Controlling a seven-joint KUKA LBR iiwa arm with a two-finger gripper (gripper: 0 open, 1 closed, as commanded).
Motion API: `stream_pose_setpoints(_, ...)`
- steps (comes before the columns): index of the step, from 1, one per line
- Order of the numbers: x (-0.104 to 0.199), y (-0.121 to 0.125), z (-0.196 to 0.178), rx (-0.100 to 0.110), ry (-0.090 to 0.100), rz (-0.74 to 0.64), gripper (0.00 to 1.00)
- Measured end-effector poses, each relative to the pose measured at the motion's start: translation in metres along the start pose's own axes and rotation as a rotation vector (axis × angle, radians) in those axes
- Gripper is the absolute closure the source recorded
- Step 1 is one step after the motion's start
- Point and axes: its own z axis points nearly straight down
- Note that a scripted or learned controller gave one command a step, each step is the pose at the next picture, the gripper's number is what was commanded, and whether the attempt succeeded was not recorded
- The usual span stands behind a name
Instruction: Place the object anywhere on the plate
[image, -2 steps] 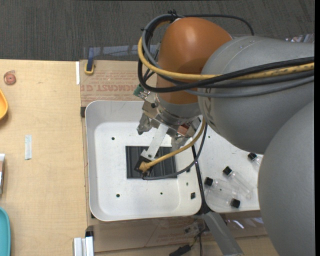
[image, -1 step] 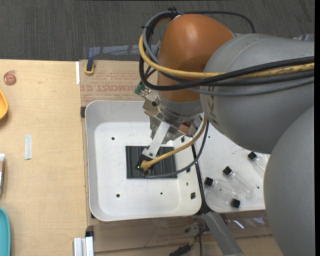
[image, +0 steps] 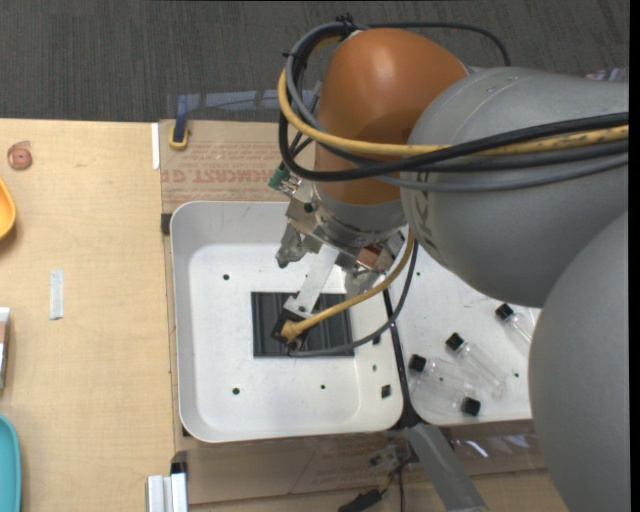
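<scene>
Jaws are hidden under the wrist (image: 345, 215) above the dark plate (image: 268, 335) in the left bin (image: 200, 300), so you cannot tell their spread. Likely objects, the capped vials (image: 455, 343), lie in the right bin (image: 450, 295); you risk an empty release

The light is bright and even, with only soft shadows. The orange band (image: 390, 90) at 12 o'clock has a gentle shine. The grey arm (image: 540, 200) at 3 o'clock looks a little blurry.
</scene>
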Motion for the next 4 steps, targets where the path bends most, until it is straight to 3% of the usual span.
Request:
stream_pose_setpoints(1, -0.0003, 0.0001, -0.0072, 0.001, -0.006, -0.003, 1.00)
stream_pose_setpoints(2, -0.0004, 0.0001, -0.0070, 0.001, -0.007, -0.002, 0.00)
stream_pose_setpoints(4, -0.0004, 0.0002, -0.0070, 0.001, -0.007, -0.002, 0.00)
